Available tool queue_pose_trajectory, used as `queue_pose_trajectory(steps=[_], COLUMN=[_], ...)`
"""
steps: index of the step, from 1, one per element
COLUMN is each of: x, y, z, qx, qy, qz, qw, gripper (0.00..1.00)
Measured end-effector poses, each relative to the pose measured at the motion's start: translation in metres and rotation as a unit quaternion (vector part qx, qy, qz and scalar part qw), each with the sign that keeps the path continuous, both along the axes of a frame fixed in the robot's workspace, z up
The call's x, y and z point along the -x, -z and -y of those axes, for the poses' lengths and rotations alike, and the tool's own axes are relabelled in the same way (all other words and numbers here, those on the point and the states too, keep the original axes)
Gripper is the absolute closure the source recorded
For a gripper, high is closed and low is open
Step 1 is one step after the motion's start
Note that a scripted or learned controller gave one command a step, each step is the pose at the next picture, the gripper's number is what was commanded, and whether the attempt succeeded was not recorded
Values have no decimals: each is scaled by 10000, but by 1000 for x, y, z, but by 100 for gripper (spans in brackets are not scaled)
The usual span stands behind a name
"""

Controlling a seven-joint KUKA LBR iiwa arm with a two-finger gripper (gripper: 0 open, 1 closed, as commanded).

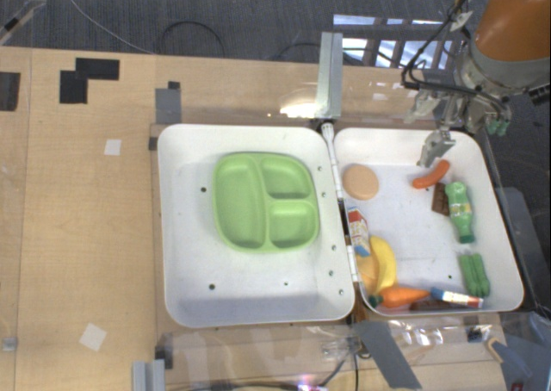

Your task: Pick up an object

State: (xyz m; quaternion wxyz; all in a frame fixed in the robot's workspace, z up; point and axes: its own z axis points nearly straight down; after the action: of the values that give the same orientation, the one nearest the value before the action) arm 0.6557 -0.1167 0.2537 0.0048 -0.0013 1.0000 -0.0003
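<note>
While its grip state cannot be told, the tool [433, 150] hovers just above the red sausage [430, 175].

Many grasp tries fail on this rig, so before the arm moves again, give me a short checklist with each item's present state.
1. Tool over the right bin: ok, it hangs at the bin's far side.
2. Target close by: ok, the orange sausage lies just below the tool.
3. Sausage apart from neighbours: ok, white floor shows between it and the green bottle.
4. Something already held: cannot tell.
5. Left bin out of the way: ok, the green divided plate sits in its middle, far from the tool.
</note>
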Motion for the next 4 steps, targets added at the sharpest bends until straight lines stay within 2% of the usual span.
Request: queue_pose_trajectory(steps=[1, 2, 3, 4], x=[-8, -14, 39, 21], y=[161, 166, 166, 166], z=[12, 56, 92, 65], qx=[7, 9, 19, 11], qy=[-620, -767, -571, -808], qz=[14, -21, 3, 15], qw=[9981, 9971, 9984, 9967], gripper=[0, 0, 0, 0])
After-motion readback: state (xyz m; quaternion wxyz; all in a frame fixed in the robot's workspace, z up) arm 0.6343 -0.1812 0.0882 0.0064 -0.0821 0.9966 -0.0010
